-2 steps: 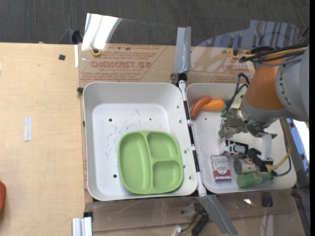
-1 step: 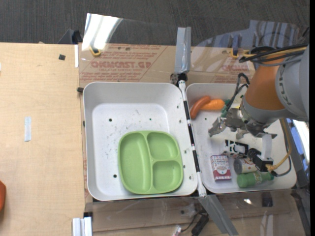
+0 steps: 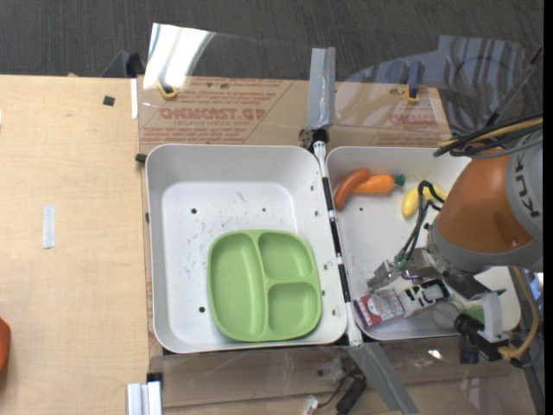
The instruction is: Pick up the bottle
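Bottle (image 3: pixel 386 306) on its side in right bin (image 3: pixel 373 232), just under claw (image 3: pixel 406 277), grip state unclear.

Two white bins (image 3: pixel 160 232), one green divided plate (image 3: pixel 263 284), one carrot (image 3: pixel 373 183), one banana (image 3: pixel 410 202), one bottle (image 3: pixel 387 307)

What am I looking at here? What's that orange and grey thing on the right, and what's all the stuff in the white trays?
You are looking down from a camera fixed above a bench. The orange and grey thing is a robot arm reaching in from the right. Its tool hangs low over the right bin, just above a bottle lying at the bin's near edge. That bin also holds toy food: a carrot, a reddish piece and something yellow. The left bin holds a green divided plate.
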`<state>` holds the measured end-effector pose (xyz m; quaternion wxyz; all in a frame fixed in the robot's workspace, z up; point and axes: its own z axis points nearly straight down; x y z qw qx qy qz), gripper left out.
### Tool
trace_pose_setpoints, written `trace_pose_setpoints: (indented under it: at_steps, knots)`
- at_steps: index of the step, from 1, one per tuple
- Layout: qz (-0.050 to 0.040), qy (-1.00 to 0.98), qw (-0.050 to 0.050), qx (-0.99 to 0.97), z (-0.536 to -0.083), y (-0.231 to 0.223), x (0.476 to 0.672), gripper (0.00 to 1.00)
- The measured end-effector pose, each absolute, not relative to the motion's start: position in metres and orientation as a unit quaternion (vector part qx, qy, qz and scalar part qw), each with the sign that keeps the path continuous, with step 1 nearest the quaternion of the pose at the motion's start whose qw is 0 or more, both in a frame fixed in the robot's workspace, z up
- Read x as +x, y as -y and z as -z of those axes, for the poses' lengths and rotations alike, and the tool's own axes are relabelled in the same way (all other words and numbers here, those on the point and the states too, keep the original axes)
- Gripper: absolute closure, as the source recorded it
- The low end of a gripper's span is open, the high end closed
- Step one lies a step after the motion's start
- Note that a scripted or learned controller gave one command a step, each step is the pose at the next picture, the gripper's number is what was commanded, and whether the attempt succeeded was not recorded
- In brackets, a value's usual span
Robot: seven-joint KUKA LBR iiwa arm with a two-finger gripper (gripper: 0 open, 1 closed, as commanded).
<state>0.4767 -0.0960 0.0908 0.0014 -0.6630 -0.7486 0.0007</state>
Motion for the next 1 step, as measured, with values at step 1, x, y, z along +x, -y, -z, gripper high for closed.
trace_pose_setpoints:
  at_steps: [1]
  knots:
    - [-0.0022,0.761,0.002,-0.648,-0.1647,-0.004,0.4767,0.0]
